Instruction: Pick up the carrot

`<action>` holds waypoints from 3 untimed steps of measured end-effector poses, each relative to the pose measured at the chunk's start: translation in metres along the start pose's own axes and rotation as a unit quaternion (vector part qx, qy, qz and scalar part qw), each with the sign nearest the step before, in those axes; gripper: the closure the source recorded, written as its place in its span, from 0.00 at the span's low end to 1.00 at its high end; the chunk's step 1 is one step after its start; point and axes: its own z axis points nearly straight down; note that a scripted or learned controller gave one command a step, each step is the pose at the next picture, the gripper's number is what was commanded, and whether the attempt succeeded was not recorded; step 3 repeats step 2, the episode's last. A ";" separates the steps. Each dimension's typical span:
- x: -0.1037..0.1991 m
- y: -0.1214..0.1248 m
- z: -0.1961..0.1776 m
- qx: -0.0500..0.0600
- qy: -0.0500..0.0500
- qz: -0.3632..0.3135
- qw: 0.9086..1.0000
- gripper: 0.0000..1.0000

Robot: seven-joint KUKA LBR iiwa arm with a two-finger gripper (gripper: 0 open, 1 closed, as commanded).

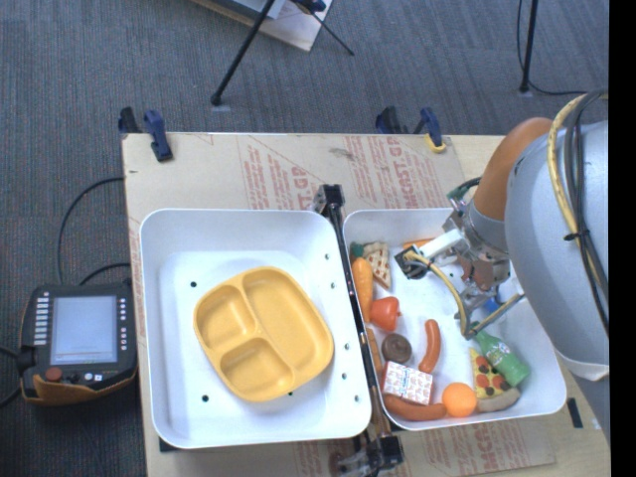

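Note:
The carrot [363, 284] is a long orange piece lying along the left wall of the right bin [550, 381], next to a red tomato [385, 312]. My gripper [475, 284] hangs over the right half of that bin, well to the right of the carrot and apart from it. The wrist and its cabling cover the gripper's tip. Nothing is visibly held.
The right bin also holds a waffle piece [378, 263], a brown disc [397, 347], a sausage [429, 346], a white-and-red box [407, 382], an orange [458, 399], a pizza slice [492, 386] and a green item [502, 359]. A yellow divided plate [261, 333] lies in the left bin [164, 256].

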 end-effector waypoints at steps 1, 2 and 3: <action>-0.043 -0.045 0.001 0.001 -0.001 -0.003 1.000 0.00; -0.089 -0.085 -0.002 -0.003 0.007 0.046 0.999 0.00; -0.089 -0.085 -0.002 -0.003 0.007 0.046 0.999 0.00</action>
